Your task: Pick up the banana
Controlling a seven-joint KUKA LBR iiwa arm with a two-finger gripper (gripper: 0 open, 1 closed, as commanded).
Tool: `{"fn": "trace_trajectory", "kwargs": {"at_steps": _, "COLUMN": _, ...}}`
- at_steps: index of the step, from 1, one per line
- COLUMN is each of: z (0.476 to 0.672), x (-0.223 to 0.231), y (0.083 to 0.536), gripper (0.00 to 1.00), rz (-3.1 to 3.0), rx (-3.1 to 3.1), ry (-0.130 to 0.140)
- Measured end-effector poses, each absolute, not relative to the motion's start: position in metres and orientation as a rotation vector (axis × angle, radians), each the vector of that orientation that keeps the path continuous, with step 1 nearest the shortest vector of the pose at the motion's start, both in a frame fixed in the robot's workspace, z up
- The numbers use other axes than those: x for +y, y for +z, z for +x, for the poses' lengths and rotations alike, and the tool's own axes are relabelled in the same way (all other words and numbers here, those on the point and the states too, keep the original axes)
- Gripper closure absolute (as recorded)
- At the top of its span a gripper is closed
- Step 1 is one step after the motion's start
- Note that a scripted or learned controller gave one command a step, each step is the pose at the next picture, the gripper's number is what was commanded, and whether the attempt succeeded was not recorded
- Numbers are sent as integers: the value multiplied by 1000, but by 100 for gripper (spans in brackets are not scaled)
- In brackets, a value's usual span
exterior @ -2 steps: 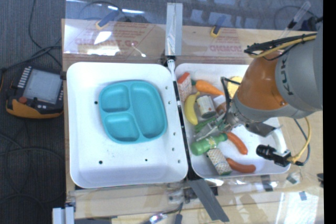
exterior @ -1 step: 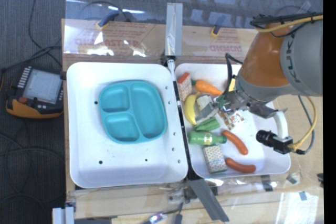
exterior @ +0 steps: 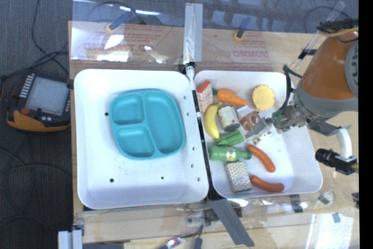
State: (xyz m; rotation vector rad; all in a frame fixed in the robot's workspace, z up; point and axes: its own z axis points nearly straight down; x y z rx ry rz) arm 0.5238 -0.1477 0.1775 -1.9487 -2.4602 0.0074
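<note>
The banana (exterior: 211,121) lies in the right bin (exterior: 303,166), close to its left wall, with a small can (exterior: 228,118) just beside it and a green bottle (exterior: 224,153) below. The gripper (exterior: 260,128) reaches in from the right, low over the middle of that bin near the can, apart from the banana; how far its claw stands open cannot be told. A teal divided plate (exterior: 147,123) rests in the left bin (exterior: 93,178).
</note>
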Motion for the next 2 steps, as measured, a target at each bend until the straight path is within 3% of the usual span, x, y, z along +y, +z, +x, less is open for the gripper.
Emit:
{"fn": "trace_trajectory", "kwargs": {"at_steps": 1, "z": 500, "x": -125, "y": 106, "gripper": 0, "rz": -1879, "rx": -2513, "ry": 2}}
{"fn": "trace_trajectory", "kwargs": {"at_steps": 2, "z": 513, "x": -205, "y": 203, "gripper": 0, "rz": -1932, "rx": -2475, "ry": 7}}
